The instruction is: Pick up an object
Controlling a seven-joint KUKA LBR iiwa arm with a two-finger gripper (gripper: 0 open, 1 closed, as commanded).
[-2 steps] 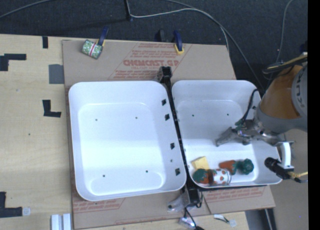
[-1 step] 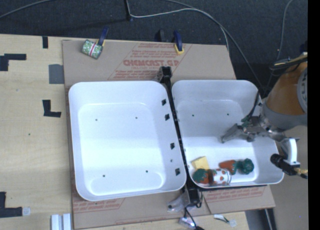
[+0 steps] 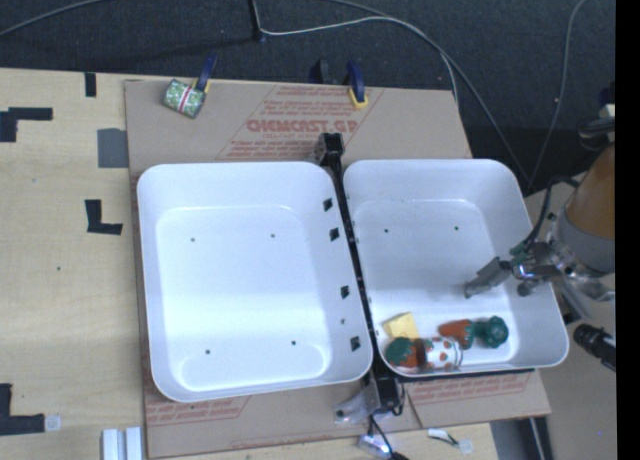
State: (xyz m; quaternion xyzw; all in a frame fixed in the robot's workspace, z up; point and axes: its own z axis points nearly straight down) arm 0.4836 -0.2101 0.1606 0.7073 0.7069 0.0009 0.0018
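The gripper [image 3: 497,278] hangs over the right bin [image 3: 420,183] at about 4 o'clock of that bin, its grey fingers [image 3: 485,282] pointing left with nothing between them; whether they stand apart or together I cannot tell. The candidates to pick up are bunched along the bin's 6 o'clock wall, below the gripper and apart from it. Because they crowd together and sit against the sloping wall, a descent could nudge 1 into another or close on the wall instead of an object. Count: 2 white bins, the left bin [image 3: 240,278] among them; 1 yellow block [image 3: 402,326], 1 orange piece [image 3: 456,329], 1 teal toy [image 3: 491,331], 1 dark green piece [image 3: 399,350], 1 small white figure [image 3: 440,352].
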